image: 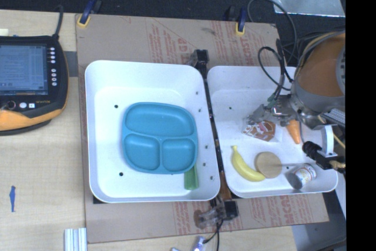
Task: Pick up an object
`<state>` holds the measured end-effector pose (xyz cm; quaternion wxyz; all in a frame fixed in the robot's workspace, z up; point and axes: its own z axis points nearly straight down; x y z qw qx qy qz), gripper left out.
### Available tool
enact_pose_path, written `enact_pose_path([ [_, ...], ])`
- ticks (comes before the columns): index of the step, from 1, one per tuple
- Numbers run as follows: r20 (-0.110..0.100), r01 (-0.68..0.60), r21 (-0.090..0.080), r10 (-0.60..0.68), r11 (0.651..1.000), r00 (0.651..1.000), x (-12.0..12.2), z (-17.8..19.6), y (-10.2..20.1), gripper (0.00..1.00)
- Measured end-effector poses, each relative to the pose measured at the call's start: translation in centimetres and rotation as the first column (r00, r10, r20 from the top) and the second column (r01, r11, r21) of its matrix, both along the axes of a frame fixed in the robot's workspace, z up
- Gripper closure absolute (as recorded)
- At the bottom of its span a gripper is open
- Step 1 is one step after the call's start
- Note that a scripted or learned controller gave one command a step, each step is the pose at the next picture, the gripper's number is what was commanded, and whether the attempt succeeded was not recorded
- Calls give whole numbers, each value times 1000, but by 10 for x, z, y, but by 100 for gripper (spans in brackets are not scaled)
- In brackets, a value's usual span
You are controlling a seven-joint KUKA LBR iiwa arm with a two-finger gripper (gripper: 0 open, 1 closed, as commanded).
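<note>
Gripper [275,107] hanging low in the right bin [235,82], finger state impossible to tell, arm [320,73] reaching in from the right edge, a wrapped snack packet [262,128] lying just below the gripper, carrot [294,131] beside it, banana [245,165] sitting lower left.

Smooth, glossy white plastic bins [100,126] sit on matt brown cardboard [147,38]. The left bin holds a matt blue plastic divided plate [158,137]. The bench [35,185] looks like pale wood.
</note>
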<state>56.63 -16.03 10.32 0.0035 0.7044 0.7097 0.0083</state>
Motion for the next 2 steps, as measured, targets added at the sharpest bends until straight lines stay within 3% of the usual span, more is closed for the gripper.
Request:
enact_pose_path([
  [1,-18,5,-8,-5,1000,1000,-9,90,-46,0],
  [2,-18,4,-8,-5,1000,1000,1,1,-51,0],
])
